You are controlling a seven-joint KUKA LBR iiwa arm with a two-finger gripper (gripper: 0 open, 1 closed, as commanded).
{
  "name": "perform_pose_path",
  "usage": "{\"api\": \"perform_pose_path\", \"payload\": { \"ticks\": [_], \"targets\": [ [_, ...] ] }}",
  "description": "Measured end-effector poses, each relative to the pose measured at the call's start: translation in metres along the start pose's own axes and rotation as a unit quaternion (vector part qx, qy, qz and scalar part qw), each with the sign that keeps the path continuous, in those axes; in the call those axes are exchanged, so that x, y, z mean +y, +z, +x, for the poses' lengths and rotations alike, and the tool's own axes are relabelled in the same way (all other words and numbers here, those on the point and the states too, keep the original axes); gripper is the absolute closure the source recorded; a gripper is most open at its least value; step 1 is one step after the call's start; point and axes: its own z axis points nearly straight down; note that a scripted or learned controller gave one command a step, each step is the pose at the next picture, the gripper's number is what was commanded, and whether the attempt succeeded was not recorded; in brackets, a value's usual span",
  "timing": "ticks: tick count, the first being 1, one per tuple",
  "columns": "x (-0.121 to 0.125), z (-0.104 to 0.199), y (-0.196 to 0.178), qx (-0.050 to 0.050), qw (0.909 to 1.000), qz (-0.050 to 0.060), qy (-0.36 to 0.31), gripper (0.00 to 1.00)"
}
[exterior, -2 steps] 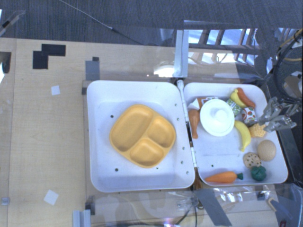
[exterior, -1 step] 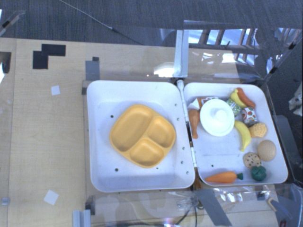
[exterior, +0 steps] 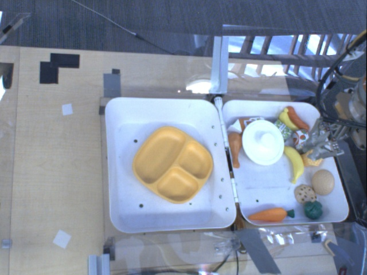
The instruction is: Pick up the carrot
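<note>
Nearest the viewer, one carrot (exterior: 268, 214) lies flat by the front wall of the right bin (exterior: 269, 182). Its long axis runs left to right, orange tip pointing left and green top pointing right. Just beside that green top sit one dark green broccoli piece (exterior: 313, 209), one spotted cookie (exterior: 305, 193) and one tan egg (exterior: 323, 182). Farther back stand one white round lid (exterior: 263, 142), two bananas (exterior: 295, 163), and one orange-brown piece (exterior: 234, 148) against the bin's left wall. Another orange vegetable (exterior: 297, 118) lies at the far right corner.

One yellow three-part plate (exterior: 173, 164) rests in the left bin (exterior: 123, 211). Both bins sit side by side on the wooden counter (exterior: 51, 171).

One metal hand (exterior: 324, 142) hangs over the right bin's right edge, well apart from the carrot; whether it is clenched or released, I cannot tell.
</note>
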Motion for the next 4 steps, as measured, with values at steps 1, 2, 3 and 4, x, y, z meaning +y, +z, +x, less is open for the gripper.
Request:
{"api": "perform_pose_path", "payload": {
  "ticks": [1,2,3,4],
  "targets": [
    [-0.039,0.005,-0.064,-0.003,0.9954,0.004,-0.096,1.00],
    [0.046,-0.018,0.021,-0.001,0.9750,0.000,-0.222,1.00],
    [-0.002,-0.013,-0.049,-0.003,0.9702,0.004,-0.242,1.00],
    [0.087,-0.009,-0.007,-0.001,0.9543,-0.001,-0.299,1.00]
  ]
}}
